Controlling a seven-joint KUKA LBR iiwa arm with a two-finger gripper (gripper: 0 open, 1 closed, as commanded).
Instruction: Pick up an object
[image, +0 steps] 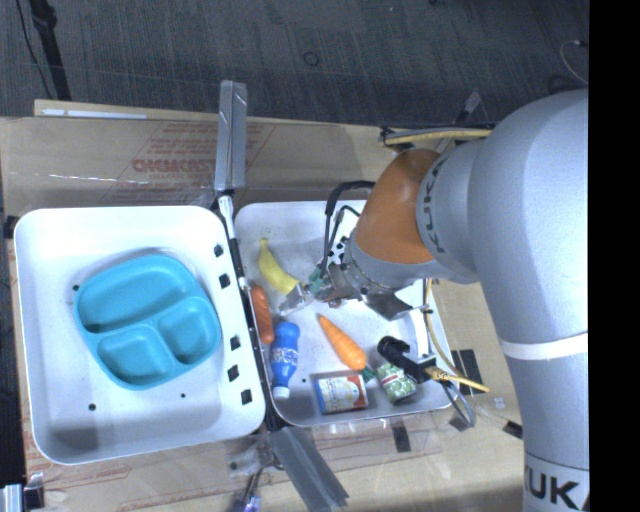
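Camera view: gripper (318, 283) just beside banana (274, 266).

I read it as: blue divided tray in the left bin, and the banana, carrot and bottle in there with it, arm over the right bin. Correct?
Not quite. The camera view shows the blue divided tray alone in the left bin. The banana, carrot and bottle lie in the right bin, under the arm. The rest is right.

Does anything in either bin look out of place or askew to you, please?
Nothing stands out. The blue divided tray lies flat in the left bin; the banana, carrot and blue bottle lie loose in the right bin.
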